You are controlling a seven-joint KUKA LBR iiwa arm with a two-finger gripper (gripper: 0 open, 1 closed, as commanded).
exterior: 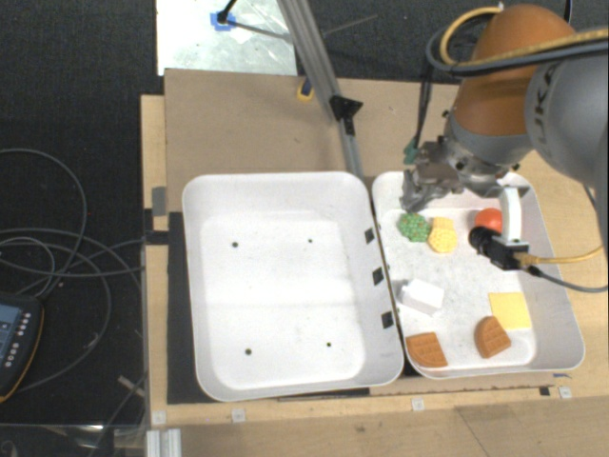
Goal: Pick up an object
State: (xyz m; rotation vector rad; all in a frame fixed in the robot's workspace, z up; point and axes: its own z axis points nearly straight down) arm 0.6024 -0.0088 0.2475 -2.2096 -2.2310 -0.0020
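The arm runs off the right edge, its wrist hiding the right bin's far rim (partly).

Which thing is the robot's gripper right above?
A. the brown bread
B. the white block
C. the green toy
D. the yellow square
C: the gripper hangs just over the green toy at the back left of the right bin, far from the others.

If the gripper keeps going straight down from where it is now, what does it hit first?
Most likely the green object: the gripper hangs right above it in the right bin, with the yellow piece just beside. Depth is hard to judge from this slanted view, so it could land on the bin floor next to it.
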